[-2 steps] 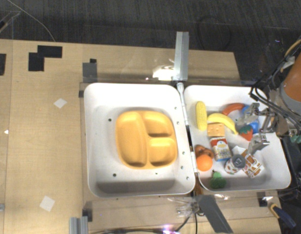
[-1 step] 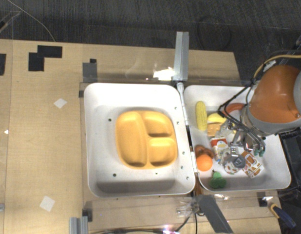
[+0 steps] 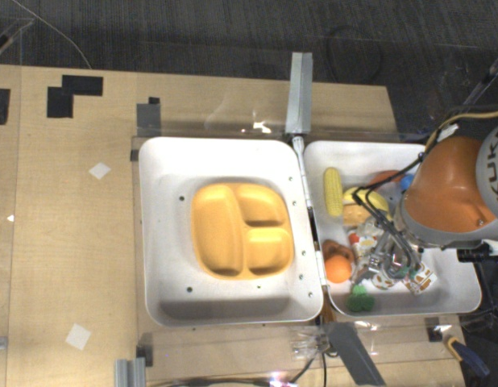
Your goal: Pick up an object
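The right bin [image 3: 462, 298] holds a pile of small objects. A yellow corn cob [image 3: 333, 192] lies upright near its left wall. An orange ball [image 3: 338, 270] sits lower down, with a green broccoli-like piece [image 3: 361, 298] just below it. A printed white packet [image 3: 419, 280] lies toward the bin's front. My gripper [image 3: 386, 256] hangs low over the middle of the pile, between the orange ball and the packet. The orange-banded wrist [image 3: 442, 188] covers the bin's right part. I see nothing clearly held.
The left bin [image 3: 164, 184] bears a yellow divided tray [image 3: 237, 228] at its middle. A metal divider post [image 3: 299, 95] stands between the bins at the back. Black cables loop beside the wrist. Bare wooden bench lies to the left.
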{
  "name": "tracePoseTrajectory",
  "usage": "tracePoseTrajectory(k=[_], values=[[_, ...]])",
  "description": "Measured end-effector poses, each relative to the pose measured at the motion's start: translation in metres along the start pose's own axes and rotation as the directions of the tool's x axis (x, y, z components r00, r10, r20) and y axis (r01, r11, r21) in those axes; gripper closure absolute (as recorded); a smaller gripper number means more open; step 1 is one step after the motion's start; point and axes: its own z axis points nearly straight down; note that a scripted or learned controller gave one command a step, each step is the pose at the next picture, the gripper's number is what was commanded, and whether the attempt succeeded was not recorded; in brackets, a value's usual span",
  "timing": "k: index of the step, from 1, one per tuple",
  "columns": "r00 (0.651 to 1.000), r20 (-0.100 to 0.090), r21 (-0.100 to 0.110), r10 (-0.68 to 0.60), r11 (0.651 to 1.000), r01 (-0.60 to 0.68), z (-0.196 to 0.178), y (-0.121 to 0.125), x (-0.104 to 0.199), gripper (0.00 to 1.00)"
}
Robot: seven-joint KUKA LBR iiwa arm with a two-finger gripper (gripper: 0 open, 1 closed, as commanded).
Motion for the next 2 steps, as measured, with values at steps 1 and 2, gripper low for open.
tracePoseTrajectory(k=[1,2], values=[[0.98,0.0,0.001,0.199,0.98,-0.199,0.0,0.01,0.004,0.0],[0.933,-0.036,0.021,0.357,0.934,-0.357,-0.011,0.03,-0.059,0.0]])
